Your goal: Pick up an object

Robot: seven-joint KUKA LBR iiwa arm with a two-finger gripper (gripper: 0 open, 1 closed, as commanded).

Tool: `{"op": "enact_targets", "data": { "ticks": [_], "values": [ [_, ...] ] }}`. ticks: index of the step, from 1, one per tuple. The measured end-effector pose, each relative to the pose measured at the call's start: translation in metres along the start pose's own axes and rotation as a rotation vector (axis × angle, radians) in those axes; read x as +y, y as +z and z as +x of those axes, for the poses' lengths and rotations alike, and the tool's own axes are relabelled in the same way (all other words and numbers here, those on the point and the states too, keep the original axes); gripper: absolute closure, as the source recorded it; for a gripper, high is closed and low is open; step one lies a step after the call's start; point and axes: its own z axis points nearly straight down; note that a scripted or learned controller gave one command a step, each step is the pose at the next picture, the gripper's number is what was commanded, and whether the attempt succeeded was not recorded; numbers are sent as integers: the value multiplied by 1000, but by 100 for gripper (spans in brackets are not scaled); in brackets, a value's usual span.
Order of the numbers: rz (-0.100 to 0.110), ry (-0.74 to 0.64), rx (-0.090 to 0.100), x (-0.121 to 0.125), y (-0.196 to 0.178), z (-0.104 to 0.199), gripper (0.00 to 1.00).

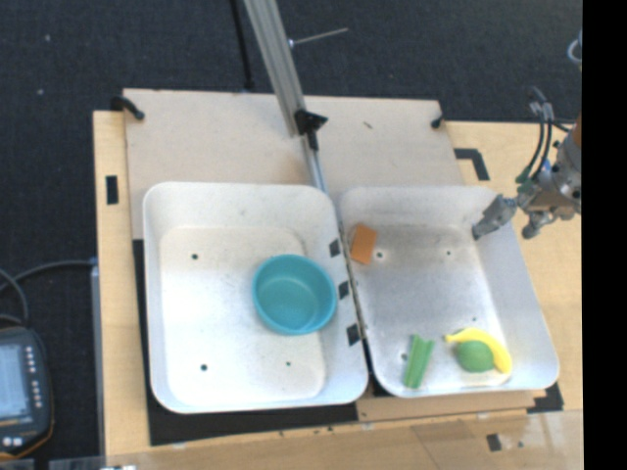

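Standing side by side on the pale wooden table are two shallow white plastic bins with rounded corners and speckled, scuffed floors.

Left white bin: holds one round teal plastic bowl, smooth and glossy, upright, set toward the bin's right side near the wall it shares with its neighbour.

Right white bin: holds three items.
- Small orange block, squarish with softened edges, matte, lying near the bin's upper left corner, just beside the dividing wall.
- Green stick-shaped piece, elongated and slightly tilted, lying near the bin's lower edge.
- Round green fruit-shaped toy touching a curved yellow banana-shaped toy, which wraps along its upper and right side; both sit in the lower right corner, near the green stick but apart from it.

Hand: grey metal, two-fingered, positioned at the upper right rim of the right bin; the fingers stand apart, with nothing between them. It is well apart from every item in the bin.

Slanted grey aluminium rail: ribbed metal profile running from the top of the view down to the junction of the two bins.
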Motion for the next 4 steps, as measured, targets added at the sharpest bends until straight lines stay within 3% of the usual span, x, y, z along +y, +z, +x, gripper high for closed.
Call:
{"op": "enact_targets", "data": {
  "ticks": [1,4],
  "values": [
    [0,-1,-1,0,0,0,0],
    [5,4,0,-6,144,3,0]
  ]
}}
